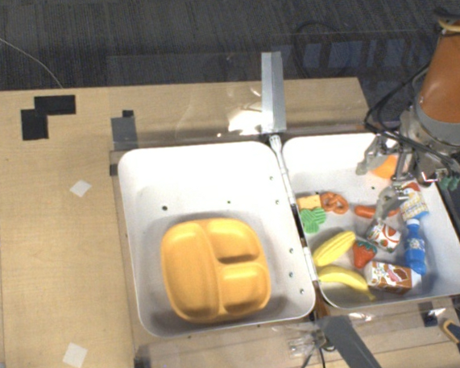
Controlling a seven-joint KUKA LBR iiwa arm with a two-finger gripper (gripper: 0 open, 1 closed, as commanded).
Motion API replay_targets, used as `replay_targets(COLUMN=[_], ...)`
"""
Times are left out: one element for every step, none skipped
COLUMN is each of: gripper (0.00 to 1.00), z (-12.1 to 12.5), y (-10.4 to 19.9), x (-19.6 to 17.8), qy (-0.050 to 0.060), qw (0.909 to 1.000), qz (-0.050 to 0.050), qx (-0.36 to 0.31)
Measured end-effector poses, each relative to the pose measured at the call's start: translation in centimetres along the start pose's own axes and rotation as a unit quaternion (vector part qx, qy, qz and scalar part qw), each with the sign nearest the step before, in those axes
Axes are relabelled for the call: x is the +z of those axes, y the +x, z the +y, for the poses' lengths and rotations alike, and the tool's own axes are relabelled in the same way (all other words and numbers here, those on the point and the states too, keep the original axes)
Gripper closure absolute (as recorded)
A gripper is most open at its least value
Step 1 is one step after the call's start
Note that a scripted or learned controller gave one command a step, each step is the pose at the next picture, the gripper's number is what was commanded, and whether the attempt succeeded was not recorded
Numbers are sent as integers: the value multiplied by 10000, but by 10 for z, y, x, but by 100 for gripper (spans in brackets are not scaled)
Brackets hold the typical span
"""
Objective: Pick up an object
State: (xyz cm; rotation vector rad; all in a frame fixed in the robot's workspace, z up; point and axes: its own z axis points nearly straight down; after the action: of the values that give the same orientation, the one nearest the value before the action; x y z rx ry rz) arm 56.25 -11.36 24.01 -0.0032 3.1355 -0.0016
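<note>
Nearest the lens, a yellow plastic compartment tray (pixel 215 267) fills the left white bin (pixel 140 180). Beyond, my claw (pixel 390 202) hangs spread over toy food in the right white bin (pixel 325 162), above a blue bottle (pixel 415 244).

1. Yellow compartment tray (pixel 214 266) lies in the left bin (pixel 172 172), toward its front edge;
2. gripper (pixel 395 196) hangs over the right bin (pixel 325 162), above toy food heaped along its front edge.

Jumbled toy food (pixel 357 248), right bin (pixel 324 150)
</note>
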Motion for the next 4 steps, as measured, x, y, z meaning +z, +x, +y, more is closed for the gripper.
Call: replay_targets(gripper=[0,0,0,0], z=[-48,-34,-40,-66], y=[-4,-57,-90,-95], x=[131,152,153,154], qy=[-13,-6,0,1], qw=[9993,9595,9667,9396], qz=[57,-24,-12,49], qx=[372,2816,2557,3423])
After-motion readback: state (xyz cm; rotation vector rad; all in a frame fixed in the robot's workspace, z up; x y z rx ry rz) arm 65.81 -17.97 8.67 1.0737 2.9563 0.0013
